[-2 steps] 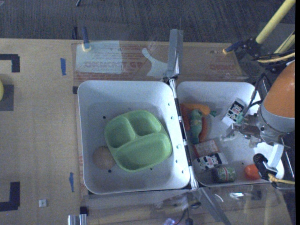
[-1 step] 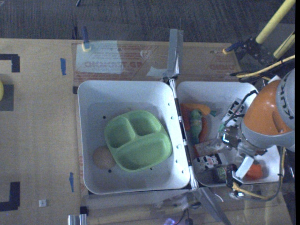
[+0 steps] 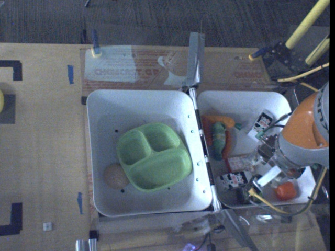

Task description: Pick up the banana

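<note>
Grey arm (image 3: 306,135) over right bin (image 3: 238,99), green plate (image 3: 153,156) in left bin (image 3: 104,109)

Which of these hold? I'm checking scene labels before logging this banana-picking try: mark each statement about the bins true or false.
1. The green divided plastic plate lies in the left white bin. True.
2. A round tan ball sits beside that plate's lower-left edge. True.
3. The small red-orange round object lies in the left bin. False: it lies in the right white bin, near its lower right corner.
4. The grey arm with the orange band reaches over the left bin. False: it is over the right bin.
</note>
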{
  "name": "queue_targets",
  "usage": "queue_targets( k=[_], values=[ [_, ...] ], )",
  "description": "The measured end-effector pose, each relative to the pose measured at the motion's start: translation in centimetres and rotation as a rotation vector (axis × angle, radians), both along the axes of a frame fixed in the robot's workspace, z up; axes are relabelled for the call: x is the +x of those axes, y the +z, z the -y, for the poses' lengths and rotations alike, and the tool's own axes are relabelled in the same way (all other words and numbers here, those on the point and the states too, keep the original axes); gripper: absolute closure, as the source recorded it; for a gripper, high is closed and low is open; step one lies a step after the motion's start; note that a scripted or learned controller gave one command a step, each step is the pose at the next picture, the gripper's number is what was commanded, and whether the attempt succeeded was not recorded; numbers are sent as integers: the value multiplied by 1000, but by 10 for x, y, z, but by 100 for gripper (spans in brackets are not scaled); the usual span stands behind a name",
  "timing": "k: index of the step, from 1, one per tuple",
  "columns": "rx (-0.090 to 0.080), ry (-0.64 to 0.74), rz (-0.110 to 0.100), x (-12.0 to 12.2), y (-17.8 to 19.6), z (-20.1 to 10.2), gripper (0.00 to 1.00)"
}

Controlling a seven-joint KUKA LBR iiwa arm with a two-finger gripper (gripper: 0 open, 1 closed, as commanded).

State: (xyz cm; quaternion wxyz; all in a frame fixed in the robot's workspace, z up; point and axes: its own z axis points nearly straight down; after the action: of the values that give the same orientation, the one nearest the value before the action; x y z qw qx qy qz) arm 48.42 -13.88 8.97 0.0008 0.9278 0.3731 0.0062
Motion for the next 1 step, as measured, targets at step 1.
queue_targets(
  k=[1],
  values=[
    [-1,-246,-20,-5,108,1,0]
  ],
)
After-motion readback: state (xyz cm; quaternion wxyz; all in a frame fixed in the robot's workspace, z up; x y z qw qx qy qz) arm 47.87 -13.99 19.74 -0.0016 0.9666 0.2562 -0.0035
